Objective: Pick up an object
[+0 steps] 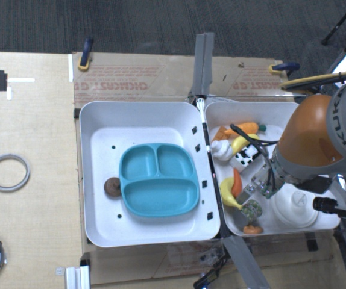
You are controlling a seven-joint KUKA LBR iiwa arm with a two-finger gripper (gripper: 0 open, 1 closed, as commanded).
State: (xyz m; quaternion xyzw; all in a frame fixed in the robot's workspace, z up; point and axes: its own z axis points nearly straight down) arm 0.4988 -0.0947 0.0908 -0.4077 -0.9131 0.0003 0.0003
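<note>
Low in the right bin, right of frame centre, the gripper hangs with its metal fingers pointing down and to the left; whether the jaws stand apart or together I cannot tell, since the arm looms over them and the view is cluttered there. Nothing is plainly seen between them. Just left of the jaws lies a yellow banana, its long axis running roughly up and down the frame with a slight curve, hard against the bin's left wall; an orange carrot-like piece lies between banana and jaws, along the same line. Directly below the jaws sits a small greenish translucent object, probably the nearest thing to grasp, though it is too blurred to name. Above, toward the bin's upper left, a heap of toys: a white piece, a black-and-white checkered block, more orange and yellow shapes. A white lidded container rests lower right of the jaws. The left bin bears a blue divided plate and a brown round thing, well apart from the arm.
</note>
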